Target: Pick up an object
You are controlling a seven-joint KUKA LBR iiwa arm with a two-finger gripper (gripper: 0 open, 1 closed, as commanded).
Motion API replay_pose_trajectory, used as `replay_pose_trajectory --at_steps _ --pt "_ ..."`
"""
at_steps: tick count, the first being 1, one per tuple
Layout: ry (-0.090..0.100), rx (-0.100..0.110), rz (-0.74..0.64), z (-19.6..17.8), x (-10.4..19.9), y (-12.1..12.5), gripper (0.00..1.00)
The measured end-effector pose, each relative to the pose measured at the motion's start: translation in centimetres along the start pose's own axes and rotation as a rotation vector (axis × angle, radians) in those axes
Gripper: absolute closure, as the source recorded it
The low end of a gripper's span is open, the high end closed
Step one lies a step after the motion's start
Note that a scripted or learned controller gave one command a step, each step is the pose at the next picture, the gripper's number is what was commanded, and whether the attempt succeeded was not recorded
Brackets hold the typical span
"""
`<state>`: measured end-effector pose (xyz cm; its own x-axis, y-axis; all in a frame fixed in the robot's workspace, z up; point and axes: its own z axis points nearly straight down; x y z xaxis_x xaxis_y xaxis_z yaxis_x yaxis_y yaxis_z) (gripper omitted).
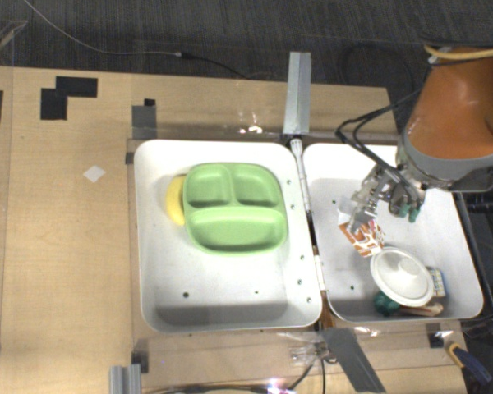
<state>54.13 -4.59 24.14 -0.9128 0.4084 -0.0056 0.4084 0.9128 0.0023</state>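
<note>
Gripper (368,210) is low in the right bin (464,245), about mid-bin and toward its left wall. It sits right over a small orange-and-white packet (365,237). The jaws are blurred against the clutter, so I cannot tell whether they are wide, narrow or gripping anything. Nothing is clearly seen between them.

The likely target is that packet, lying flat on the bin floor just beside the white bowl (402,276), which sits toward the near-right corner. It looks like a thin, light, crinkly wrapper. Judgement: soft and flexible, it will buckle rather than resist, and a flat lie gives little edge to catch. The best hold is probably across its short width, pinching the raised or crumpled edge nearest the bin centre. Pressing straight down on the flat face risks a slide.

The white bowl looks rigid and smooth, probably slippery on the rim and too wide for a span grasp, so a rim pinch is the only option. A teal object (384,304) and a tan piece (419,309) sit tucked under the bowl at the near edge, partly hidden. A small blue item (438,282) touches the bowl's right side.

In the left bin (160,220), a green divided tray (233,205) sits toward the far half. It covers part of a yellow object (174,201) at its left side.
</note>
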Motion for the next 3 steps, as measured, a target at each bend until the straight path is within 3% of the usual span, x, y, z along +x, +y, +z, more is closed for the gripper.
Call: replay_pose_trajectory --at_steps 1,2,3 --pt "-0.004 -0.002 -0.497 -1.1 -6.2 2.4 1.00" --pt "-0.001 0.000 -0.627 8.4 -10.3 -4.0 1.00" --pt "-0.006 -0.002 -0.203 2.9 -14.3 -1.2 1.00"
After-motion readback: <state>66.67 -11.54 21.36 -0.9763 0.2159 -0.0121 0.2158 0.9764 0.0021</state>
